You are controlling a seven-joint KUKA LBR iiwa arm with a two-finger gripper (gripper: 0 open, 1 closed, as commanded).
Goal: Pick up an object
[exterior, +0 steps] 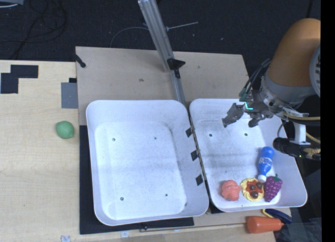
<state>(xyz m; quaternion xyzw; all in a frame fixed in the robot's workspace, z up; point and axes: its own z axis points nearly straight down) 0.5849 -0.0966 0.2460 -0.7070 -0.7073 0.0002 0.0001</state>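
Arm (296, 60) reaching in over the right bin (220, 147), the left bin (136, 157) lying beyond the claw. Claw (244, 119), fingers apart and holding nothing, hovers over bare floor at the bin's far end. Candidate objects sit clustered well below it, in the near corner: blue-capped bottle (265, 162), purple toy grapes (272, 187), pink lump (230, 189), small pizza-like toy (253, 188). Risk: tight packing against the wall may block the fingers or nudge neighbours. No legible writing.
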